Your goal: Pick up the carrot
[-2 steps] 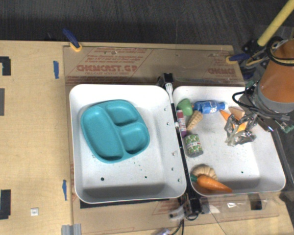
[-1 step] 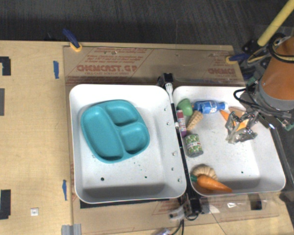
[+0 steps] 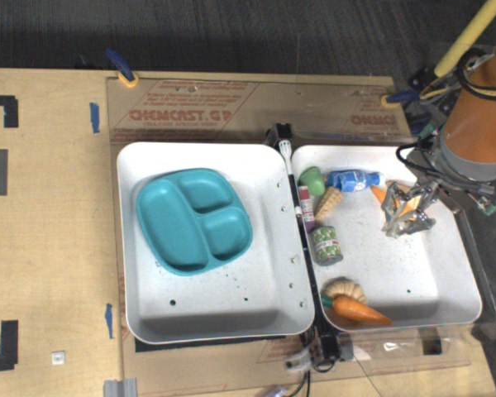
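Item: carrot (image 3: 360, 310), orange, tapered, probably a toy. Location: near front wall of the right bin (image 3: 446, 304), lying flat, thick end touching a tan shell-like piece (image 3: 344, 288), tip pointing toward the bin's right side; well apart from the gripper (image 3: 407, 212), toward the front-left of its fingers.

Gripper: low over the bin's back right; something orange shows at the fingers, and whether they are spread or closed cannot be told.

Handling, judged: light, stiff, smooth, likely to roll. Best hold: across the thick middle, fingers crosswise to its length.
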{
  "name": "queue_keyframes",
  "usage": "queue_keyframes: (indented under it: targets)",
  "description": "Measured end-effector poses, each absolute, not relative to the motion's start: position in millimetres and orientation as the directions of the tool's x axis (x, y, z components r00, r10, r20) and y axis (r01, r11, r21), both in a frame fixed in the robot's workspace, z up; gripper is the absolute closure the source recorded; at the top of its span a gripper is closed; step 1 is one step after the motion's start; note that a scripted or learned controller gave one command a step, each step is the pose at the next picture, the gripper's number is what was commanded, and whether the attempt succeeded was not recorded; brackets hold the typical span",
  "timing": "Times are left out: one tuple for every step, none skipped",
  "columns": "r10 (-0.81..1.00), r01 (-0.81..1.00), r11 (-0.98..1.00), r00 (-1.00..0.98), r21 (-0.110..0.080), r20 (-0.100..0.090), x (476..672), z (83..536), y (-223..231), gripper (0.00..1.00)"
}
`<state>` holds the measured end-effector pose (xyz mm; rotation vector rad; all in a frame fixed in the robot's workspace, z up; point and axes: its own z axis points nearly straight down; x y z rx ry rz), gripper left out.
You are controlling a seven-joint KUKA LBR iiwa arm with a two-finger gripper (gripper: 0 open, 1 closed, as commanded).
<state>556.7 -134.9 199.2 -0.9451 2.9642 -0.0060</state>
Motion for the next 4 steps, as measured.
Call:
queue_keyframes:
  targets:
    - [-0.663,-0.663,0.749,-0.749,0.004,-0.005,657.9,97.3,-177.9,1.00]
    - [-0.664,-0.664,0.748,-0.748,0.001,-0.002,658.7,101.1,-179.5,0.00]
    - [-0.661,-0.661,0.751,-0.751,-0.008,-0.017,663.1,115.2,-178.0,1.00]
    - [-0.661,-0.661,0.750,-0.750,0.000,-0.005,660.0,113.0,-180.0,0.00]
